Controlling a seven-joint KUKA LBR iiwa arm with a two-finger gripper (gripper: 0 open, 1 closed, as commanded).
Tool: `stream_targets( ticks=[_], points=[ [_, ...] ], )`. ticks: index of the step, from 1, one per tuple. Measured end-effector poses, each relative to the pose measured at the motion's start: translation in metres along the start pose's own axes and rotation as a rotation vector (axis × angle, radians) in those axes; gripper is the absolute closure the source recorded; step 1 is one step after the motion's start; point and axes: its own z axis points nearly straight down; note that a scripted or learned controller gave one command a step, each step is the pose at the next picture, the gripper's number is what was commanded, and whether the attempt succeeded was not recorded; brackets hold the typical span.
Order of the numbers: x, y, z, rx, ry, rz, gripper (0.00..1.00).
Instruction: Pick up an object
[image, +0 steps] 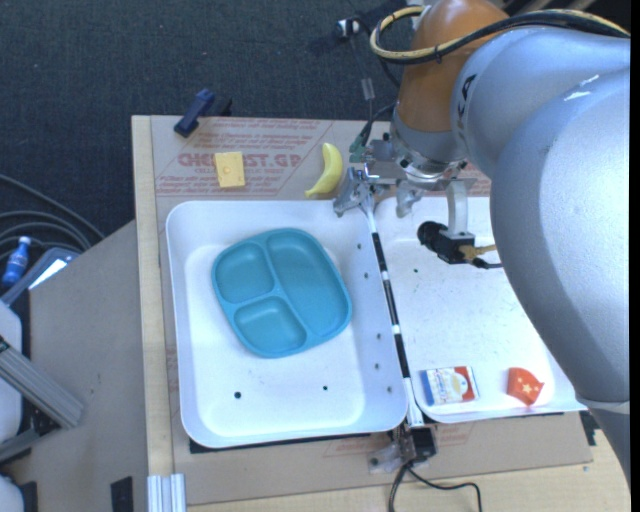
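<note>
My gripper (376, 203) hangs over the far end of the ridge between the two bins, its fingers spread apart with nothing between them. A yellow banana (325, 170) lies just to its left on the cardboard behind the bins, apart from the fingers. In the left bin (190, 330) rests a blue divided plate (280, 290). Near the front edge of the right bin (450, 310) lie a small white packet with red and blue print (447, 385) and a red piece (524, 385).
A yellow block (229, 170) sits on the printed cardboard behind the left bin, and a dark blue object (193, 112) lies at the cardboard's far left corner. The grey arm covers the right side of the right bin.
</note>
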Motion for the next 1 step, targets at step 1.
stream_targets(
  ticks=[1],
  points=[
    [0.0284,-0.0184,0.0508,-0.010,-0.015,0.005,0.00]
  ],
)
